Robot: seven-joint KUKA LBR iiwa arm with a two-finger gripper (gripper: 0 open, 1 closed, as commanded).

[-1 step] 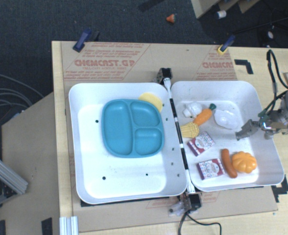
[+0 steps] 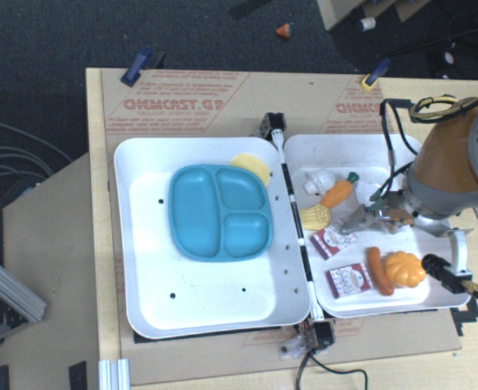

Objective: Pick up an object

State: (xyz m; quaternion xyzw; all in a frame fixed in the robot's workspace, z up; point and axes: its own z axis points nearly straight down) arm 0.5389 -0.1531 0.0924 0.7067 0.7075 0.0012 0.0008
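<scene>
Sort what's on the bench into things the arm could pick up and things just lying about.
Job:
end effector
carrot
sausage
pumpkin
two red packets
yellow waffle
clear wrapper
right bin

Lying about:
blue tray
yellow disc
left bin
blue clamps

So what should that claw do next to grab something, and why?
Probably a short drop straight down. The claw hangs in the right bin, just below the toy carrot and above the small red packet, with nothing seen between its fingers. The packet looks nearest beneath it, so lowering there seems the likeliest way to catch something.
</scene>
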